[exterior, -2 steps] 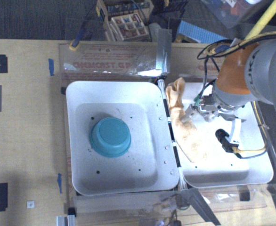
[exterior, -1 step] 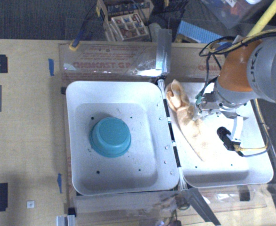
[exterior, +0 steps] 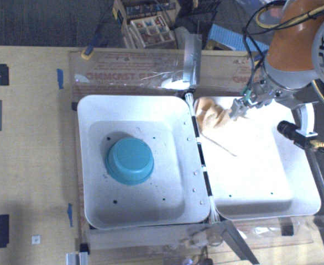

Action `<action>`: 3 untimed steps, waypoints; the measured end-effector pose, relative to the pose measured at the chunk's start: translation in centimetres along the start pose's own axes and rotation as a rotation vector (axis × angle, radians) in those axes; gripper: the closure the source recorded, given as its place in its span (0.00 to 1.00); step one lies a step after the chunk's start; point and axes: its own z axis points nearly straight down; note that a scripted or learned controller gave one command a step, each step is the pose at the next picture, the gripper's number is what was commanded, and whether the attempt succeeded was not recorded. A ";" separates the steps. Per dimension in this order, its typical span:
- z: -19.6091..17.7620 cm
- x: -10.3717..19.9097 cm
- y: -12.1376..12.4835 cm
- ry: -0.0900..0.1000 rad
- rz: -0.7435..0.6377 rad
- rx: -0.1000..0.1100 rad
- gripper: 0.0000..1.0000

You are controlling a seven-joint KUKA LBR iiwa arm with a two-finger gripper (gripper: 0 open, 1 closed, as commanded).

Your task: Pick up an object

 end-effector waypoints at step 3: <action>12.4 -6.3 -2.3 0.002 0.018 0.002 0.00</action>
